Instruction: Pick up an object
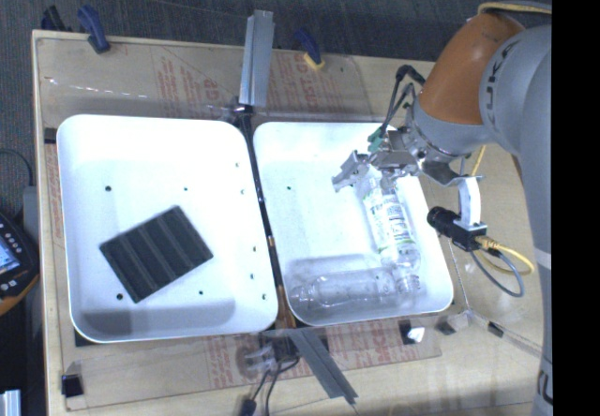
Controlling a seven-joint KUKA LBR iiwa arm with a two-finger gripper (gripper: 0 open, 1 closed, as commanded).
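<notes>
In the right bin (309, 217) a clear plastic bottle (390, 220) with a white label lies lengthwise along the right side. A second clear bottle (349, 288) lies crosswise near the front wall. My gripper (375, 166) hovers over the top end of the labelled bottle, at the bin's back right. A dark ribbed rectangular pad (156, 252) lies flat in the left bin (103, 147).
The grey arm with its orange band (469, 63) reaches in from the right over the bin's rim. A black cable fitting (457, 227) hangs by the right wall. Blue clamps (92, 28) and a metal post (256, 58) stand behind the bins.
</notes>
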